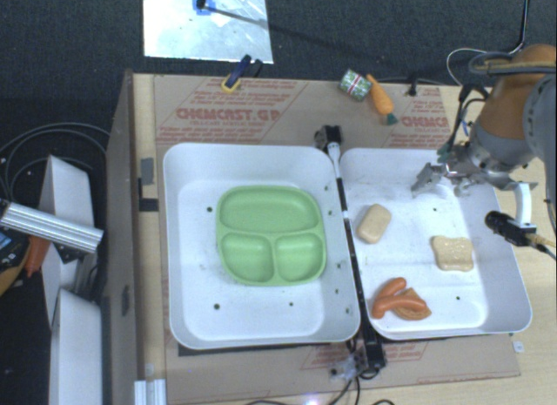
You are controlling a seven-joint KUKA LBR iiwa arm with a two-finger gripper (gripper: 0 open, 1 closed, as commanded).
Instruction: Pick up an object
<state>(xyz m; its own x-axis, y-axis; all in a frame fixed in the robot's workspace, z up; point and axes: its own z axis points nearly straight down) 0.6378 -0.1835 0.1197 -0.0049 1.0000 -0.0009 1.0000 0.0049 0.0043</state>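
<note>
Sausages (400, 300), two breads (373, 223) in right bin (500, 307)

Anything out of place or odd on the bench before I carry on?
Yes: a toy carrot and a small green can lie on the cardboard behind the right bin, outside both bins. Inside the bins nothing looks spilled or damaged.

A robotics lab, by every sign. Grey industrial arm (513, 107) with an orange band, reaching in over two shallow white bins (187, 220) set side by side on a surface lined with printed cardboard (235, 111). Loose black cables (52, 146) coiled on dark carpet (70, 29). Aluminium extrusion (52, 227) at the left. Toy food as test pieces: plastic sausages (399, 300).
</note>
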